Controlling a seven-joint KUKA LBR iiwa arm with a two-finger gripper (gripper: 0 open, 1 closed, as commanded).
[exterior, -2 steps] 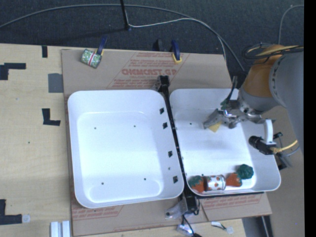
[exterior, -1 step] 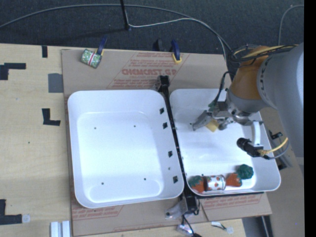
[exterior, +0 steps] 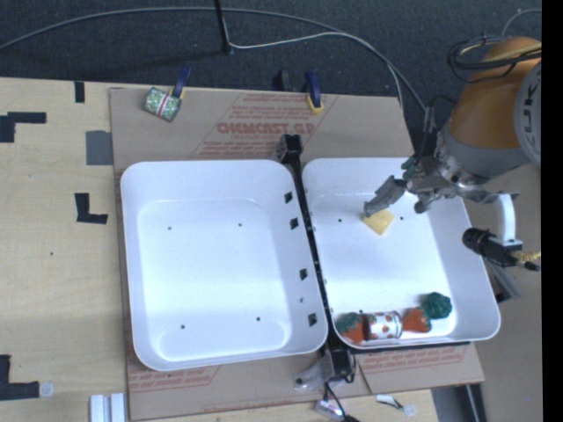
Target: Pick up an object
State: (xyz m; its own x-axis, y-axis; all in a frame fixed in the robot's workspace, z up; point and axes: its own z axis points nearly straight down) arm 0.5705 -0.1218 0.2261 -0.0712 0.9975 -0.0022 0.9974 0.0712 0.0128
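Tool [exterior: 398, 197] above a pale yellow wedge [exterior: 380, 222] in the right bin [exterior: 457, 262].
The wedge, small and blocky, lies on the bin floor near the far wall; tool fingers spread, gripping nothing.

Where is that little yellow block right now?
In the camera view, the yellow block lies on the floor of the right bin, toward its far end, just below the tool.

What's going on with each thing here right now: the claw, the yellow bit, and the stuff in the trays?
gripper: over the right bin, just above the yellow piece, holding nothing visible.
yellow piece: lying loose on the right bin's floor.
red-and-white can: on its side at the near edge.
green toy: resting in the near right corner.
right bin: holds these items.
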